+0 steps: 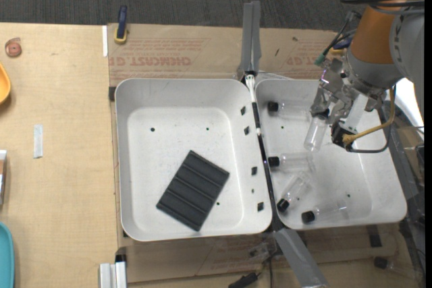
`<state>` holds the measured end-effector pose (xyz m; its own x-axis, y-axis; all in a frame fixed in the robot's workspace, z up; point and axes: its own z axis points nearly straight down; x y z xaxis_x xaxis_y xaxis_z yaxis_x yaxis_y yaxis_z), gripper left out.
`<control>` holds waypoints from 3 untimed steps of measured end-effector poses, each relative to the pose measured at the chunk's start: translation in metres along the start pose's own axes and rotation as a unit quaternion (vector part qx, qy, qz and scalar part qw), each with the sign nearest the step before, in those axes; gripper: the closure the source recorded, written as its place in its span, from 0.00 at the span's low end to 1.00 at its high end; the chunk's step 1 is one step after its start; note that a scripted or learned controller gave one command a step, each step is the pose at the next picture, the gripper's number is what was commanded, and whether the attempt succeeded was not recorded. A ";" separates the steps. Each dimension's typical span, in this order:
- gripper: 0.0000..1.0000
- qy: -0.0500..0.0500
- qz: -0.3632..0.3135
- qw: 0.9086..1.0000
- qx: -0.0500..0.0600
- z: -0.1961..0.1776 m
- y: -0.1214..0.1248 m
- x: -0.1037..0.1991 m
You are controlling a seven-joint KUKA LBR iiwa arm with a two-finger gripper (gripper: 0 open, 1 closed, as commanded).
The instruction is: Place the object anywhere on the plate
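Camera view: my jaws over right white shallow bin, clamped on clear plastic bottle hanging upright above bin floor. Other clear black-capped bottles lie below near front wall. Left white bin holds dark ribbed rectangular plate, lying diagonal, well apart from me.

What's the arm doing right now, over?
End effector over the right bin, at a clear bottle; grip unconfirmed. Dark ridged plate flat in the left bin. More clear bottles lie below.
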<state>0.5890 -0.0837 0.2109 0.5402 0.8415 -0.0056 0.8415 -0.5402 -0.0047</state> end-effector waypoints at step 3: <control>1.00 0.000 -0.242 0.970 -0.002 -0.230 -0.050 0.206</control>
<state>0.6595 0.1172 0.4398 0.0811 0.9967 -0.0035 0.9967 -0.0811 -0.0021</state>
